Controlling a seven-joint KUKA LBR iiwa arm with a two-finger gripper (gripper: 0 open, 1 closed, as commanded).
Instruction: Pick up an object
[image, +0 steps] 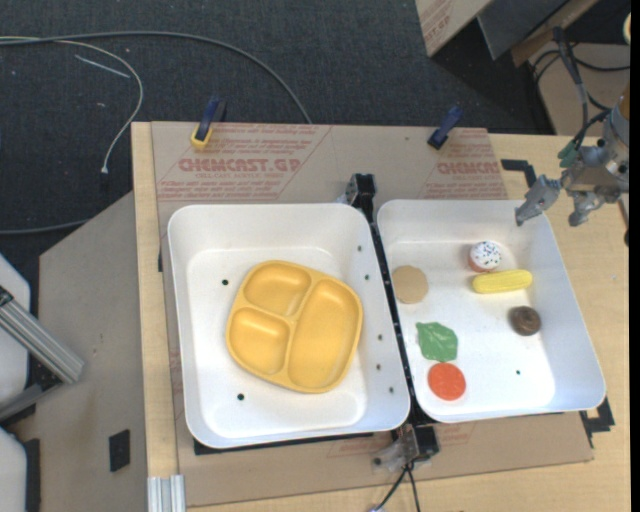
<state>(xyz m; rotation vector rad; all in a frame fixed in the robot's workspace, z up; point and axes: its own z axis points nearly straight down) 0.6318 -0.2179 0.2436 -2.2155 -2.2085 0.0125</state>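
Since the task names no particular object, any of the six small pieces scattered loose in the right bin (570, 300) could serve, and they lie well apart from one another, which I judge leaves room for fingers to come down around each: one white speckled ball (486, 256), one yellow corn cob (501, 282) just below it, one tan round disc (409, 284) near the bin's left wall, one dark brown lump (524, 320), one green leafy piece (437, 341) and one orange-red disc (447, 381) just under it. Above the bin's far right corner hangs the hand (556, 206), its two fingers spread apart with nothing between them, apparently not yet lowered to anything. One yellow divided plate (295, 325) with three compartments sits in the left bin (190, 300), and two blue clamps (208, 121) pin the board to the counter (150, 420)
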